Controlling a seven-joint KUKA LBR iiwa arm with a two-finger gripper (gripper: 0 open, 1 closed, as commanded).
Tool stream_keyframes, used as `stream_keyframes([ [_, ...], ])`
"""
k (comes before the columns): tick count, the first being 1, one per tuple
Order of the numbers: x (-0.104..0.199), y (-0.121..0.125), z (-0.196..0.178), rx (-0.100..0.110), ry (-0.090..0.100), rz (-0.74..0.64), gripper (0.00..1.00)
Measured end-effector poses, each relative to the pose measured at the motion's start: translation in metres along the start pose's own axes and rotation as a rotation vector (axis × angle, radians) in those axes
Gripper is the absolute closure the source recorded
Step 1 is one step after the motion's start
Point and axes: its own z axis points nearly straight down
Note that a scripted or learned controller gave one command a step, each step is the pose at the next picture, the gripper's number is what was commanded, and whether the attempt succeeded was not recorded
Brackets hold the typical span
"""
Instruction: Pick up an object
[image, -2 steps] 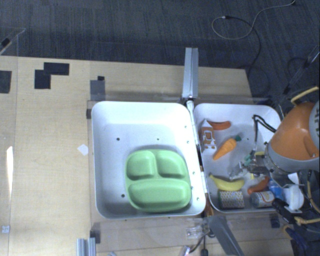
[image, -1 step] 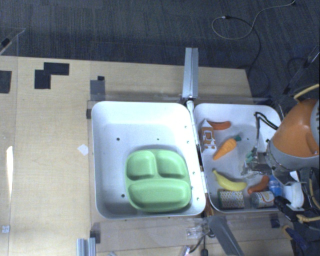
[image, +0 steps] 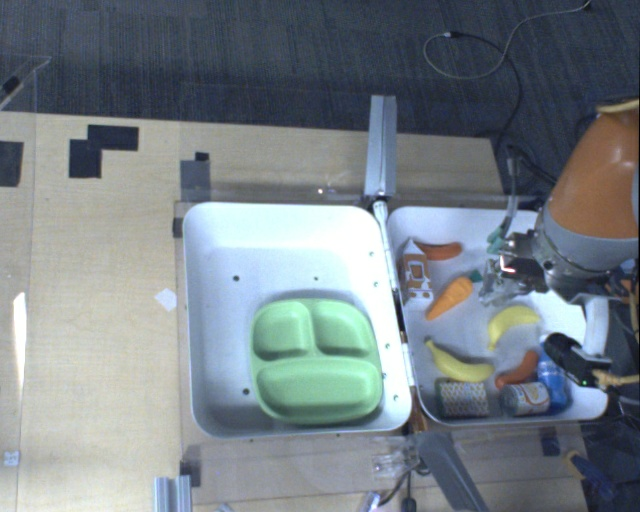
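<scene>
While the grey arm with its orange band (image: 600, 190) reaches in from the right, its gripper (image: 500, 272) hangs over the upper middle of the right shallow white bin (image: 590, 405); whether it is spread or pressed together cannot be told, and nothing shows pinched in it. Just left of it lies an orange plastic carrot (image: 450, 296), with a small white carton (image: 416, 279) beside that. Below the gripper sit a short yellow banana (image: 513, 323) and a longer yellow banana (image: 458, 363). Along the near wall stand a grey can (image: 462, 398) and a blue bottle (image: 553, 385). On the wooden surface (image: 90, 330), the left white bin (image: 210, 300) holds a green divided plastic tray (image: 316, 358).
</scene>
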Motion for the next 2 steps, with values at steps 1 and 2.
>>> stream_keyframes([
  [1, 0.053, -0.0307, 0.0273, 0.005, -0.001, 0.436, 1.0],
  [2, 0.0469, -0.0303, 0.0305, 0.005, -0.002, 0.777, 1.0],
])
